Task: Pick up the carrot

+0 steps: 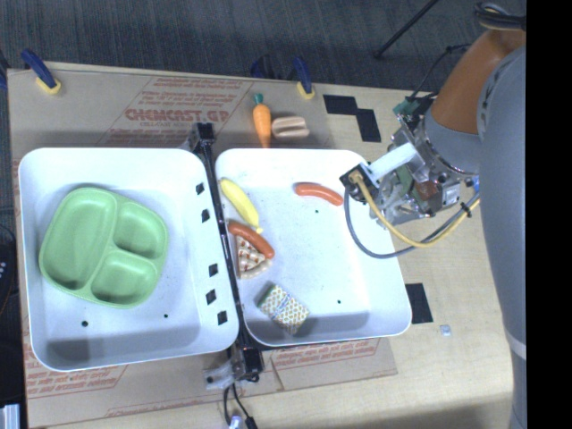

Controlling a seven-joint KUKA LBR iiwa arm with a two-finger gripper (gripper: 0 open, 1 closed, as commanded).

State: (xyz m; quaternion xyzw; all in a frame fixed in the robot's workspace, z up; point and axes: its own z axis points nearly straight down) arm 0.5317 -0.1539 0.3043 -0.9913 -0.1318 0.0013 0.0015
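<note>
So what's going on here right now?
The arm has reached in from the right, and its gripper hangs over the right edge of the right bin, close to a red sausage. The carrot is not in either bin. It lies untouched on the cardboard behind them, well apart from the gripper. The left bin holds a green plate.

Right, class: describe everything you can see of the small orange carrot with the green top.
The small orange carrot has a smooth, plastic-looking tapered body and a short green top. It lies on the printed brown cardboard, outside the right white bin, just beyond its far rim, green end pointing away. A small tan bun-like piece lies beside it; contact is unclear.
</note>
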